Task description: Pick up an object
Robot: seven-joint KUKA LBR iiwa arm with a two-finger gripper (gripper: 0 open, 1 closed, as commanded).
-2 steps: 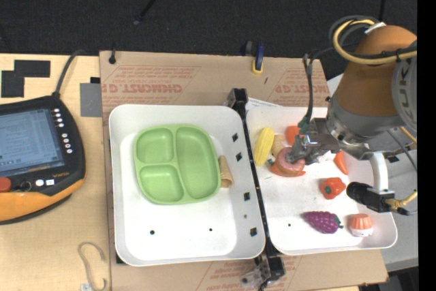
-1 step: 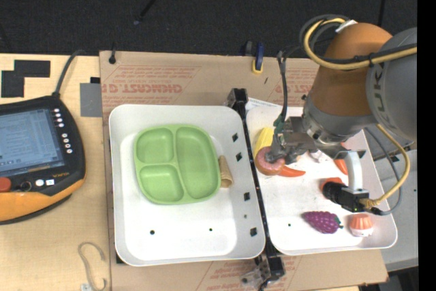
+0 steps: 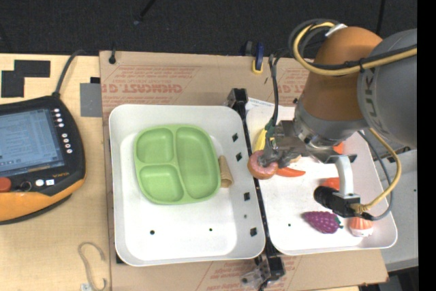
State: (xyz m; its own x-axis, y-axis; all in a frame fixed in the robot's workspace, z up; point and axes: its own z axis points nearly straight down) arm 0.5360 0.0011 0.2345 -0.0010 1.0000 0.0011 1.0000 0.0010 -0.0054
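My gripper (image 3: 275,155) is low over the left side of the right bin (image 3: 381,242), beneath the grey arm and its orange band. A pink doughnut-shaped toy (image 3: 259,166) lies right at the gripper's tip, by the bin's left wall, and touches or overlaps it. A yellow banana-like piece (image 3: 260,139) sits just behind the tip. An orange carrot-like piece (image 3: 293,172) lies just right of the doughnut. Whether the doughnut is gripped is hidden by the gripper body.
Purple grapes (image 3: 321,221) and a white-and-orange toy (image 3: 360,227) lie at the right bin's front. The left bin (image 3: 129,235) holds a green divided plate (image 3: 176,163) with a small brown cylinder (image 3: 225,171) beside it. A tablet (image 3: 34,146) rests left of the bins.
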